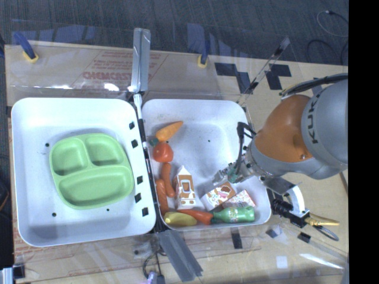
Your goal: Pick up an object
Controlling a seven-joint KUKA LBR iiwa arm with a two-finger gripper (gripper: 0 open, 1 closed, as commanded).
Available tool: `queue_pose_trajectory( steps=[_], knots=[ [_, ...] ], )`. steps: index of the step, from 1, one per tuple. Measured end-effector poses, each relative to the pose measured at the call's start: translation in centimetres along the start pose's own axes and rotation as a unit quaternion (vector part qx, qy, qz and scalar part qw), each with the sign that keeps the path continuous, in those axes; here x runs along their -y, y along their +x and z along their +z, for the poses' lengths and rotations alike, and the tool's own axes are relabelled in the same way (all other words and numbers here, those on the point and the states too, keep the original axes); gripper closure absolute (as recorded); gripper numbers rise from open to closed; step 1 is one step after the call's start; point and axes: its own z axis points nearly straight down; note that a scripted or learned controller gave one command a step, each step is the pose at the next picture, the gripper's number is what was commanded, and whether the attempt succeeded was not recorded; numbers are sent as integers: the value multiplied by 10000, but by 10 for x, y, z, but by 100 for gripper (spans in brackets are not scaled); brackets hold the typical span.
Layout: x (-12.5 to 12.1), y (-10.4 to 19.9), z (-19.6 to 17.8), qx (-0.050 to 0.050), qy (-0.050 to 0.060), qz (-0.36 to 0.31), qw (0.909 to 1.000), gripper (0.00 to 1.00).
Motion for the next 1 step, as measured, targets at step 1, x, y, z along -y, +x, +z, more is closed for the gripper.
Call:
queue_pose_trajectory(
  steps=[1],
  knots=[
    [-41,13,-92,-90,156,918,9956,100]
  ],
)
